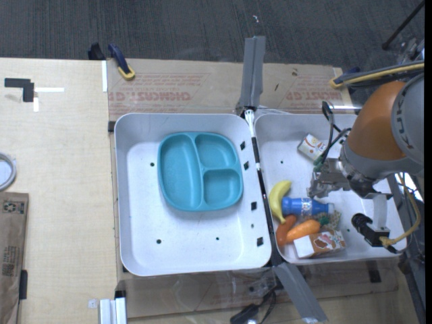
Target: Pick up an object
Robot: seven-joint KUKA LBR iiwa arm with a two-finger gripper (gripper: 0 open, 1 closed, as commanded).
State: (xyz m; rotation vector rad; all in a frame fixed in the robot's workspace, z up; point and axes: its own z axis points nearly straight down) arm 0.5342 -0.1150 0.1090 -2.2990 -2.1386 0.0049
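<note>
Gripper (320,185) hovered lower right above bottle (305,206); grip state unclear. Best drop straight, avoid banana (279,198).

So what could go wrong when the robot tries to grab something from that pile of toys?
1. The pincer hangs right by the blue bottle, which lies on its side. Round things like that may roll or slip away.
2. The banana, carrot and snack packet are crowded against the bottle, so the pincer might bump them or pinch two at once.
3. The pile sits near the right bin's wall, which could get in the way.
</note>
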